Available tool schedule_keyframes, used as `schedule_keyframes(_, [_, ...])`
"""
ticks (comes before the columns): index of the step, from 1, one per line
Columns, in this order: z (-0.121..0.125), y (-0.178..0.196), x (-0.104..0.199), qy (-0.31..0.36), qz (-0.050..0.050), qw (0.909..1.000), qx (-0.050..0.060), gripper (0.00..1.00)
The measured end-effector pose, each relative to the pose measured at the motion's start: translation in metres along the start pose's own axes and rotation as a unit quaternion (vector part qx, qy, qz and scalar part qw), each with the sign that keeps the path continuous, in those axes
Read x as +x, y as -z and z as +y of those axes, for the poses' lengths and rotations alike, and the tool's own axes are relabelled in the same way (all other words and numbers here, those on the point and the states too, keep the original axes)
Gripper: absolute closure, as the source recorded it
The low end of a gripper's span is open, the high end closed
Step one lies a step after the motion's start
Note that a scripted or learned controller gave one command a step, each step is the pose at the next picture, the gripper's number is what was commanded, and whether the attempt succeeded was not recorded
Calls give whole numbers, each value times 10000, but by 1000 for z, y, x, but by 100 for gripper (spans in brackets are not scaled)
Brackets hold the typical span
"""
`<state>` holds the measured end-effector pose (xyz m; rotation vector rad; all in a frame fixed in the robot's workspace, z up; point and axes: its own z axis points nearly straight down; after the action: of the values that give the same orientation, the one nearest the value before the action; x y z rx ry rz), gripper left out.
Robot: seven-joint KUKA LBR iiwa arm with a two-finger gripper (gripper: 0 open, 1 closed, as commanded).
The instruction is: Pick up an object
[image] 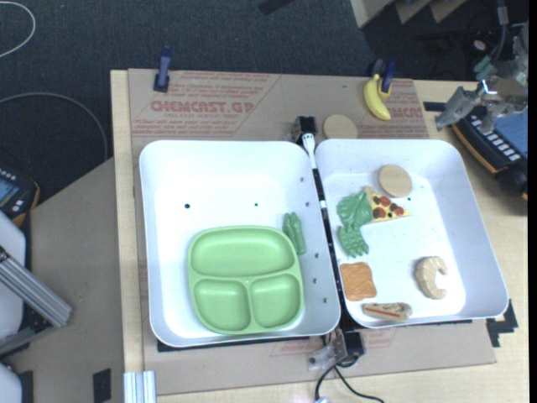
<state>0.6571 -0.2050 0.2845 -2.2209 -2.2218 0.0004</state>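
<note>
At far left, in the left bin (168,183): green divided tray (243,275), pea pod (293,232) just beside its right rim. Further right, in the right bin (457,217): lettuce (352,221), pizza slice (386,206), round cookie (394,180), toast (358,280), croissant (431,275). Beyond that bin's far right corner: gripper (460,107), open or closed impossible to tell. Likely nearest pick the cookie, lying down and left of the gripper, well apart.

Toy foods (375,209) in right bin (470,217)
</note>
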Motion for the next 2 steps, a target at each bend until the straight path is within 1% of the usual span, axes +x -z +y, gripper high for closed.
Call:
schedule_keyframes(1, [1,11,0,4,-12,10000,-21,100])
schedule_keyframes(2, [-73,-10,41,-5,16,10000,35,100])
